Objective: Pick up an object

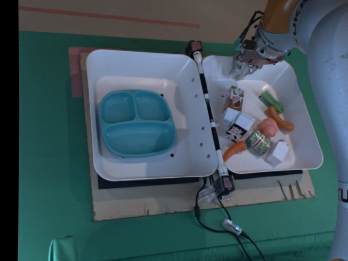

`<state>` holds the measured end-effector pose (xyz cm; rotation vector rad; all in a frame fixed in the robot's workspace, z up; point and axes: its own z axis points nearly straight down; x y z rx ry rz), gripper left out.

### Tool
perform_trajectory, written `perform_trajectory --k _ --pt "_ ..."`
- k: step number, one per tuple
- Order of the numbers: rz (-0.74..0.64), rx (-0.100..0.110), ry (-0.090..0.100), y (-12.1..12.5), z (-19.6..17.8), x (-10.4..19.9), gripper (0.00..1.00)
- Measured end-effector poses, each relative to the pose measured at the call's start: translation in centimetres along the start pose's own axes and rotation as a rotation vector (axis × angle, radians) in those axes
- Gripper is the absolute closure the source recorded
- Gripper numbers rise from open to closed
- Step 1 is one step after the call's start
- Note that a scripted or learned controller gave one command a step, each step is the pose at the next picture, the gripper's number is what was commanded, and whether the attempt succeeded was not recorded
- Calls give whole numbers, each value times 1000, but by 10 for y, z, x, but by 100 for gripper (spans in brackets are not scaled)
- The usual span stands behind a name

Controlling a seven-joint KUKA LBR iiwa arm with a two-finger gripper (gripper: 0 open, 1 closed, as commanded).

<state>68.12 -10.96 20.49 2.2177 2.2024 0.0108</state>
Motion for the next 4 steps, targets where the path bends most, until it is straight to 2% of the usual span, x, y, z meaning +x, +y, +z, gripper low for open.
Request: perform_trajectory --k 1,3,4 --pt "-5 8 5 21 -78 65 100" --pt "0 -9 1 25 -108 64 100" --pt "-3 11 3 21 -93 74 100"
